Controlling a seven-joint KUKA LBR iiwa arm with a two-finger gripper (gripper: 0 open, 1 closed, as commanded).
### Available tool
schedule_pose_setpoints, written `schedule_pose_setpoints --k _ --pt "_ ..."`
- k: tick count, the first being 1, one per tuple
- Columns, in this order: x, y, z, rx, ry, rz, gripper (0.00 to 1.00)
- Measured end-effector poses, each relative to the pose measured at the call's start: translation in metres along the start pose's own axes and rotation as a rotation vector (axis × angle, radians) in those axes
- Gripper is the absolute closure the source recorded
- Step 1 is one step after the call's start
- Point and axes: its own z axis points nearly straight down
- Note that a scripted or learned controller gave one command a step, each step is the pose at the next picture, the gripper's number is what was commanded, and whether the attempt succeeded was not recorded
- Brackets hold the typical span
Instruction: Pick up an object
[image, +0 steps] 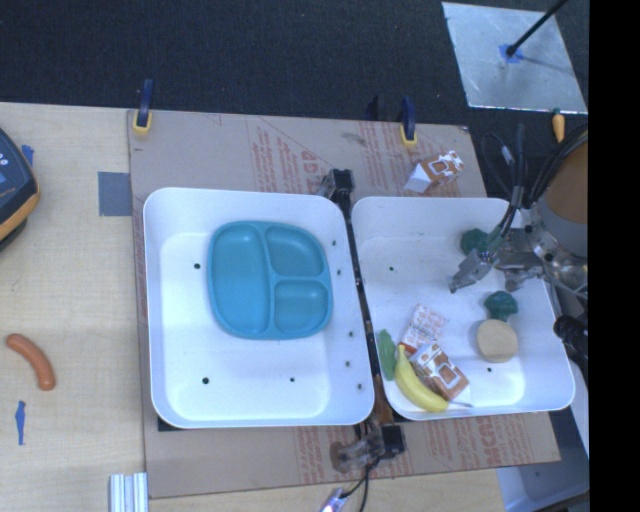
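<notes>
The tabletop (70, 300) carries two shallow white bins side by side. The left bin (170, 300) holds a blue divided plate (270, 279); the right bin (400, 240) holds all the small loose items, and the arm (560, 240) reaches into it from the right. The jaws (465, 277) hang over the bin's bare middle-right floor, fingers pointing down and to the left. They look spread, with nothing between them, so nothing is grasped.

The step in hand reads as the approach: the arm is over the right bin but has not closed on anything. No single target is named. The nearest candidates are a dark green lump (474, 241) just above the fingers and another green piece (501, 303) just below and to the right. A tan round object (497, 340) lies below that. Both green shapes are too small to tell their form or any long axis.

The banana (416, 384) gives the clearest orientation: it lies near the bin's front edge, long axis running from upper left to lower right, curving toward the front wall. A green pod-like thing (386, 352) lies just beside its upper end, and two small printed cartons (424, 325), (441, 370) touch or overlap it on the right.

The next move calls for choosing one item, centring the spread fingers over it, descending and closing. For the banana, the fingers should close across its narrow width.
</notes>
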Motion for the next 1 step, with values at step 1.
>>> schedule_pose_setpoints --k 1 --pt "-0.056 0.0666 0.0717 0.002 -0.002 0.001 0.0"
